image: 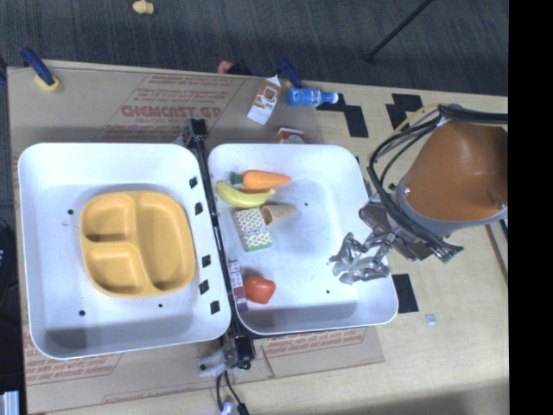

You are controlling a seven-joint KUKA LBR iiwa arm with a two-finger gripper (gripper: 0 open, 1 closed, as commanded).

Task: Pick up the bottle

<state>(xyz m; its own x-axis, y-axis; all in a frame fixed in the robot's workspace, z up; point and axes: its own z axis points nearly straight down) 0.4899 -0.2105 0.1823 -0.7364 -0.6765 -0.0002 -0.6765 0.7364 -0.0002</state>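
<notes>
The bottle [309,98], blue with a pale cap end, lies on its side on the counter [449,353] outside both bins, at about 12 o'clock from the right bin [371,301] and just past its far rim. Beside it, toward 9 o'clock, lies a small carton [264,100], and a smaller reddish packet [290,134] sits right at the bin's far edge. The arm [454,180] comes in from 3 o'clock, its orange band large in view, and the pincer [352,260] hangs low over the right bin's 4 o'clock part, well apart from the bottle; its metal fingers [346,251] look spread apart with nothing between them. Inside the right bin, toward its 10 o'clock side, a carrot [265,180] lies just above a banana [243,197]; below them sit a brown wedge [278,213] and a patterned box [252,229], and a red item [259,290] rests near 7 o'clock by the bin's wall. The left bin [43,318] holds a yellow tray [136,243] with three compartments. A blue clamp [40,69] grips the counter's far left corner
</notes>
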